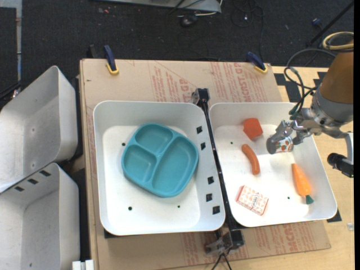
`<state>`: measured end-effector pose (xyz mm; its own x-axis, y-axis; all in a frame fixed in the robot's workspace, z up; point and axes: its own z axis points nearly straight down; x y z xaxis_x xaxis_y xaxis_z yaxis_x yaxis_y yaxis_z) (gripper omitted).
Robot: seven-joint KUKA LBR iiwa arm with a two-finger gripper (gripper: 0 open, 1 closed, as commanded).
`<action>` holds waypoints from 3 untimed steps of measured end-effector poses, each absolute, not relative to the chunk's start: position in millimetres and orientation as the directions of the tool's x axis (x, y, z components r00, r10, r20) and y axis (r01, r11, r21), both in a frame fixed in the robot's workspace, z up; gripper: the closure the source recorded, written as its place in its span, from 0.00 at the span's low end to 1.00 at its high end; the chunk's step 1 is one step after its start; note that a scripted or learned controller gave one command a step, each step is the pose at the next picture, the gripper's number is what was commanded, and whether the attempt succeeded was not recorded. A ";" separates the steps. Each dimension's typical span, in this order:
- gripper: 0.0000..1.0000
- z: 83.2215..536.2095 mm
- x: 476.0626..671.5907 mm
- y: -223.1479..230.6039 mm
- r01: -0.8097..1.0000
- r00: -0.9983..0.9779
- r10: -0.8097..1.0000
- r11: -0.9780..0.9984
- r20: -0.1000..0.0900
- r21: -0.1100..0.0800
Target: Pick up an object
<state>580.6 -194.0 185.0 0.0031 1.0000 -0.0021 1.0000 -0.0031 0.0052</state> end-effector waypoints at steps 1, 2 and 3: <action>1.00 233.7 576.4 -186.6 1.000 -0.003 1.000 0.003 -0.002 0.006; 1.00 273.0 577.6 -186.7 1.000 -0.004 1.000 0.004 -0.002 0.006; 1.00 257.0 576.4 -136.0 1.000 -0.007 1.000 0.007 0.001 -0.002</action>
<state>576.4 -136.0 257.0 -0.0070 1.0000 0.0009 1.0000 0.0070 -0.0017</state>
